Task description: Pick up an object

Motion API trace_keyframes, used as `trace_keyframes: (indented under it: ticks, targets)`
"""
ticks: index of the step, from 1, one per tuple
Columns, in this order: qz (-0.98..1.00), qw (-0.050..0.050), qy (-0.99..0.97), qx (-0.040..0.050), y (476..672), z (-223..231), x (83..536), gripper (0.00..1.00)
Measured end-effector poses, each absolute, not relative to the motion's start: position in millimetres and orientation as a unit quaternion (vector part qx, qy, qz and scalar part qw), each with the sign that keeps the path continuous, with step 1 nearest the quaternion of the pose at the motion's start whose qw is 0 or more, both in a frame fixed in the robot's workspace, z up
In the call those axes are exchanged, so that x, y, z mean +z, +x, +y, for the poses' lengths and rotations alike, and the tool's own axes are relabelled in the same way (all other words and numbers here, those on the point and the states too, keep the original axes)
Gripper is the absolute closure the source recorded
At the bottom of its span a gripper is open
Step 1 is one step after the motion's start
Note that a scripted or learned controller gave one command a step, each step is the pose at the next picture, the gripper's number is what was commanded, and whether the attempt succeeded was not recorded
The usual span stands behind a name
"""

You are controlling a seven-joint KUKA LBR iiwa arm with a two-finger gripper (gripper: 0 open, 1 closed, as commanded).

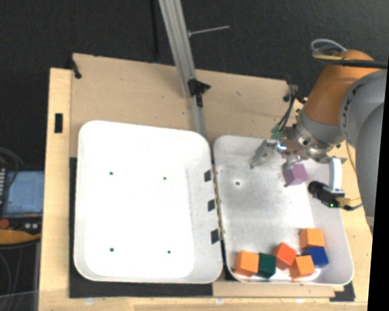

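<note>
My gripper (275, 156) hangs over the far part of the right bin (258, 204). One finger (258, 157) juts out toward the middle of the bin, and the other side sits against a small purple block (295, 172). The block looks tilted and raised under my wrist, so I judge it is caught at my fingers, though I cannot see both faces clamped and the hold may be only a corner pinch. My fingers appear spread fairly wide rather than closed tight.

The purple block looks like a small, rigid, light cube, wood or plastic, with smooth painted faces. It should not deform or break, but it can slip or twist if gripped on an edge. The safest hold is across two opposite flat faces, centred.

Further out, a cluster of similar blocks lies along the near edge of the same bin: an orange block (246, 261) touching a green block (267, 264), a red-orange block (285, 253), and a blue block (316, 256) beside more orange ones. The left bin (140, 201) lies alongside.
</note>
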State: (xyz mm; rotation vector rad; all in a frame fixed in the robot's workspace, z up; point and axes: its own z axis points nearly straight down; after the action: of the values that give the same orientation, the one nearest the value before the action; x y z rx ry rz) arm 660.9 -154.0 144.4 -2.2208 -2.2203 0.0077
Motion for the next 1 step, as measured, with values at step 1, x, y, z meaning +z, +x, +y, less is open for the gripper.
trace_keyframes:
  ticks: [1]
  targets:
    - [-0.707, -0.001, -0.707, 0.0017, 660.6, -155.5, 95.0, 0.00]
